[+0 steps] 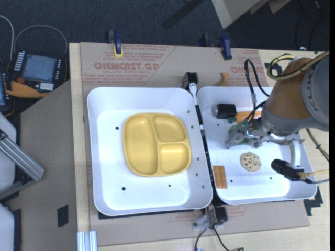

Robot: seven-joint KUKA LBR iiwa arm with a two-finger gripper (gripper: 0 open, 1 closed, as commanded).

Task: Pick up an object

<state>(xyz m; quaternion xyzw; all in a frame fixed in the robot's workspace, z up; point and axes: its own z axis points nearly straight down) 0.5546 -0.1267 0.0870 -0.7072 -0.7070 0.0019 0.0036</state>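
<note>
In the right bin (pixel 261 190) lie a round chocolate-chip cookie (pixel 250 161), a small black block (pixel 225 110) near the far left corner, and an orange piece (pixel 244 116) with a bit of green (pixel 232 120) beside it. My gripper (pixel 237 137) hangs low over the bin's middle. It is just above and left of the cookie and below the orange piece. I see nothing held in it. The wrist and arm hide the bin's right part.
The left bin (pixel 104 140) holds a yellow three-compartment plate (pixel 155 143). A small brown tag (pixel 219 177) lies by the right bin's left wall. Clamps (pixel 118 44) sit on the cardboard's far edge.
</note>
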